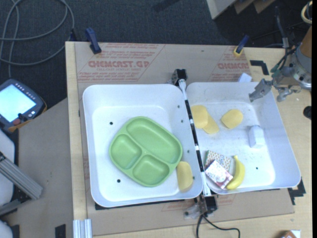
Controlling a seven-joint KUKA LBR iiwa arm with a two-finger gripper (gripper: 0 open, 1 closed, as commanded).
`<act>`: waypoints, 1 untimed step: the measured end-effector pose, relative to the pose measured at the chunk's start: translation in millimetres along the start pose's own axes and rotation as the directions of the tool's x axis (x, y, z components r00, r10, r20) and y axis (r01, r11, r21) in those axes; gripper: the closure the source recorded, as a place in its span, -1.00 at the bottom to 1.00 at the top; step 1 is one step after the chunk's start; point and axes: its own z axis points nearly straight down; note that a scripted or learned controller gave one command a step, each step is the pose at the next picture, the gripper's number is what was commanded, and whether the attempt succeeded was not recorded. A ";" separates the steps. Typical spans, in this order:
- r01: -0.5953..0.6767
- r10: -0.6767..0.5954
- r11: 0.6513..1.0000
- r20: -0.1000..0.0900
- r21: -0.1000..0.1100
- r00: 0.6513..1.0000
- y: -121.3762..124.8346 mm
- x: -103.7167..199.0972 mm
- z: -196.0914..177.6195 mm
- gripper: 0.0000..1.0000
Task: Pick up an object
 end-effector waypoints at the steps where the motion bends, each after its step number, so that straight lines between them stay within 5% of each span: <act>1: 0.001 -0.001 1.000 -0.001 0.001 1.000 11.2 51.7 127.3 -1.00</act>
